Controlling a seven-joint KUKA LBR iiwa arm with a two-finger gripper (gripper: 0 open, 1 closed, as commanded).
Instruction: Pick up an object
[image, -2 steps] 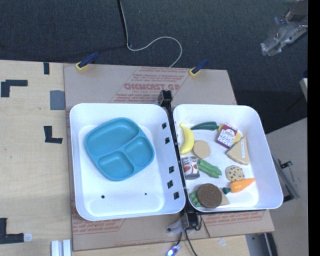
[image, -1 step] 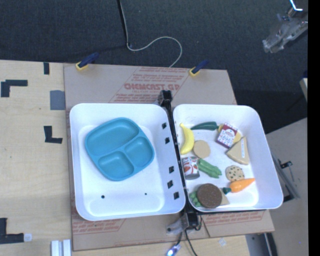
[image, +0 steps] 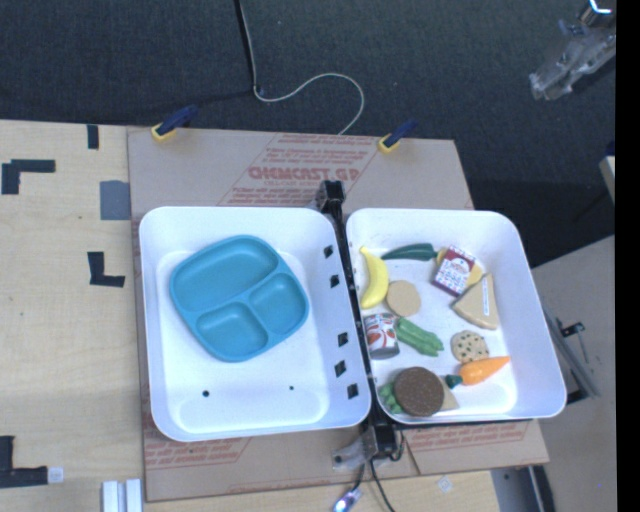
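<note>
The right bin (image: 530, 300) holds several toy foods: a yellow banana (image: 373, 278), a green chili (image: 408, 252), a red box (image: 454, 270), a pale sandwich wedge (image: 478, 303), a tan round cracker (image: 404, 298), a small can (image: 381, 335), a green pea pod (image: 418, 337), a chip cookie (image: 468, 346), an orange carrot (image: 484, 370) and a brown patty (image: 418, 391). My gripper (image: 568, 62) hangs at the far top right, over the dark floor, well behind and to the right of the bin. Nothing is seen in it.
The left bin (image: 160, 380) carries a blue divided plate (image: 238, 297). Both bins rest on a cardboard sheet (image: 300, 170) clipped to the bench. A white cable (image: 300, 90) loops behind the cardboard.
</note>
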